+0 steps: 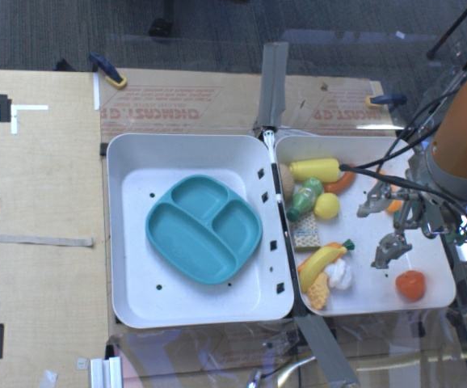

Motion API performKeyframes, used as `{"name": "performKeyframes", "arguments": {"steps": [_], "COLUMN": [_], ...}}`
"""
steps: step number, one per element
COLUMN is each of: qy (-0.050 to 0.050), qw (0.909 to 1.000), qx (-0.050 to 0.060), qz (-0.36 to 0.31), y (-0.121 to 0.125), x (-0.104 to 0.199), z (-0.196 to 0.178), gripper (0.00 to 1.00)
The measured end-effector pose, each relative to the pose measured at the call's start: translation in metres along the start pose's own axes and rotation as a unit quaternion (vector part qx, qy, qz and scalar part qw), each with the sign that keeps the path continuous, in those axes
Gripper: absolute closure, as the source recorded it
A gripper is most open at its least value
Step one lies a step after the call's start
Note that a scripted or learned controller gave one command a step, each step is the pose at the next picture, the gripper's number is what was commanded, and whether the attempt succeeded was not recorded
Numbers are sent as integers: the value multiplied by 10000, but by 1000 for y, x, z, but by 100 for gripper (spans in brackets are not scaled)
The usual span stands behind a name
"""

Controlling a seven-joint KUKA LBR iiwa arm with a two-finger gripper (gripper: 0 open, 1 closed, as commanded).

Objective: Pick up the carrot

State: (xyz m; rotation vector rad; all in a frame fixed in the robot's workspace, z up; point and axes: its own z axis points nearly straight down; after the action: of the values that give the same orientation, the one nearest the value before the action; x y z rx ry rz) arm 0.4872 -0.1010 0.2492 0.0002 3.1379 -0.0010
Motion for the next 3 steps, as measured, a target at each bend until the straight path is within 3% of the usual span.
{"name": "performKeyframes", "arguments": {"steps": [1,2,3], "qy": [11,-1,-39], "qw": [9999,9873,9875], "qx": [-1,-1,3], "qz": [106,1589,1574], "y": [1,3,3], "x": [-14,8,5], "z": [149,157,146], "gripper": [0,0,100]}}
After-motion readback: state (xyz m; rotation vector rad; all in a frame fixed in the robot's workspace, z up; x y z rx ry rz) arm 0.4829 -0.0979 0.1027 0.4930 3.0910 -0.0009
